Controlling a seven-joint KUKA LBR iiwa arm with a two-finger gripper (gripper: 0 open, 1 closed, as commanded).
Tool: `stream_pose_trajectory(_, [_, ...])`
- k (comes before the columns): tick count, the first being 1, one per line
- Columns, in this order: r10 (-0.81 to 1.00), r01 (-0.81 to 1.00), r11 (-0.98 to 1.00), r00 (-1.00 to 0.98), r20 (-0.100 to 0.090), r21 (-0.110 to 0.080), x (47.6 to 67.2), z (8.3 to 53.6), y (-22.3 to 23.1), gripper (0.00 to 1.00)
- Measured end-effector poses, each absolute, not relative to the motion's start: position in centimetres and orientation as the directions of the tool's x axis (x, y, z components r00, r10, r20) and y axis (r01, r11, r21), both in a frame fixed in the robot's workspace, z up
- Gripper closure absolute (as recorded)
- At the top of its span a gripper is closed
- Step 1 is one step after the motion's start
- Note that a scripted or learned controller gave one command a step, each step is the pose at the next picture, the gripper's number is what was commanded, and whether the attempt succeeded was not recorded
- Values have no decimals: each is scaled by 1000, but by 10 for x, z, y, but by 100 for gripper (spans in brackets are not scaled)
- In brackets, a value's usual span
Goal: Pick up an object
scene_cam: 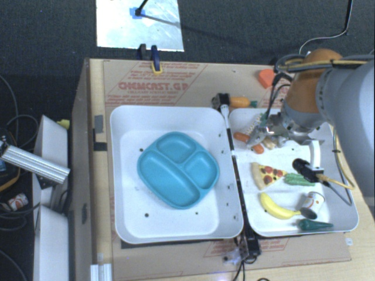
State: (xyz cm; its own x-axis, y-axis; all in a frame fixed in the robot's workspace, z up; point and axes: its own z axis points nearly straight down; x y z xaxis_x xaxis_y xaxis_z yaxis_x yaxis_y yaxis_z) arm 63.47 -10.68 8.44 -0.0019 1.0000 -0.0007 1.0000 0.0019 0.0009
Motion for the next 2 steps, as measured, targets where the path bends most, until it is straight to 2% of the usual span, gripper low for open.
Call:
stream_pose_trajectory(1, [1000, 1000, 2, -2, 1, -7, 649, 83, -84, 0])
stream_pose_trajectory(2, [1000, 1000, 4, -4, 3, -21, 647, 92, -85, 100])
